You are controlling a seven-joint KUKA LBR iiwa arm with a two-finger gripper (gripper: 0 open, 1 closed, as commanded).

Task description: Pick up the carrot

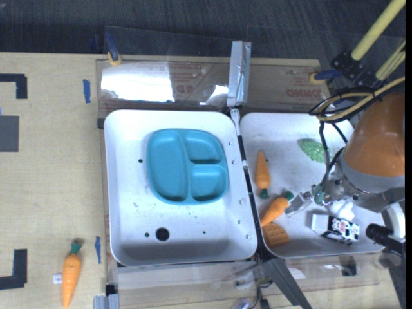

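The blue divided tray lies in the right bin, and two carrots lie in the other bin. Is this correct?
Not quite. The camera view shows the blue divided tray in the left bin; the two carrots lie in the right bin.

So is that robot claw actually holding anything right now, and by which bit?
It cannot be told. The gripper sits right at the green-topped end of a carrot in the right bin, but the view does not show a clear hold.
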